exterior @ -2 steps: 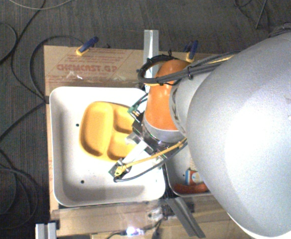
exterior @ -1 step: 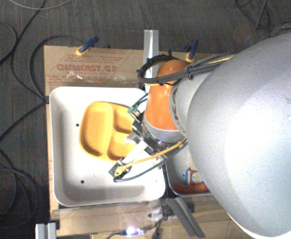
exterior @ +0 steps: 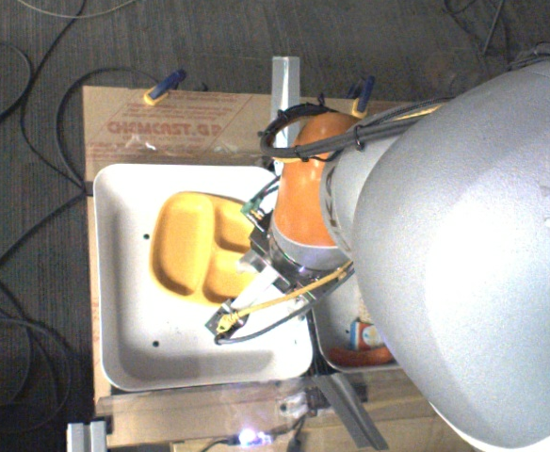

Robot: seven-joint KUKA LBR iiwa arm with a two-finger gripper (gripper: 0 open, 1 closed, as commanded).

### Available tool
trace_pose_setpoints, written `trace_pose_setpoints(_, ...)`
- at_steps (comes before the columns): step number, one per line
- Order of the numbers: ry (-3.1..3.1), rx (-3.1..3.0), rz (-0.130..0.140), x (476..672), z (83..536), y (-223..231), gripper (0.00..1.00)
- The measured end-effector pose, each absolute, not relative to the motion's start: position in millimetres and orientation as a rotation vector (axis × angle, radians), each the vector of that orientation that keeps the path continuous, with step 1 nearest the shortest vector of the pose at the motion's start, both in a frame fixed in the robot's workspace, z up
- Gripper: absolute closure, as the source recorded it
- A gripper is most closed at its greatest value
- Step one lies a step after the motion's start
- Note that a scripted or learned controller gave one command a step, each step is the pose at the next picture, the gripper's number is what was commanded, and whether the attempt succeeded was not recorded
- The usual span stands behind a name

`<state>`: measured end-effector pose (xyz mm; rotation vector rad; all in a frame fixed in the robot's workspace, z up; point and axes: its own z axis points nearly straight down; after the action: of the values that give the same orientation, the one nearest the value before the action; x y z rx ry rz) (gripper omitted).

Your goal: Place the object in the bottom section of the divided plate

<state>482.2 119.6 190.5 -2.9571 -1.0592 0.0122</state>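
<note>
A yellow divided plate [exterior: 188, 243] lies in the left white bin [exterior: 124, 290], its right part hidden under the arm. The arm's orange band [exterior: 303, 201] and grey wrist hang over the plate's right side. The gripper is hidden beneath the wrist, so its fingers are out of sight. An orange and blue object [exterior: 367, 339] lies in the right bin, mostly covered by the arm.
Yellow cables [exterior: 256, 309] loop from the wrist down over the left bin's floor. Cardboard [exterior: 181, 125] with blue clamps lies behind the bins. The big grey arm body [exterior: 463, 252] covers most of the right bin.
</note>
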Motion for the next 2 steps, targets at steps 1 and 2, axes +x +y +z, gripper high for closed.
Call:
trace_pose_setpoints(1, -1.059, -2.957, 0.012, 482.2, 190.5, 119.6, 0.0)
trace_pose_setpoints(2, -1.059, -2.957, 0.012, 482.2, 190.5, 119.6, 0.0)
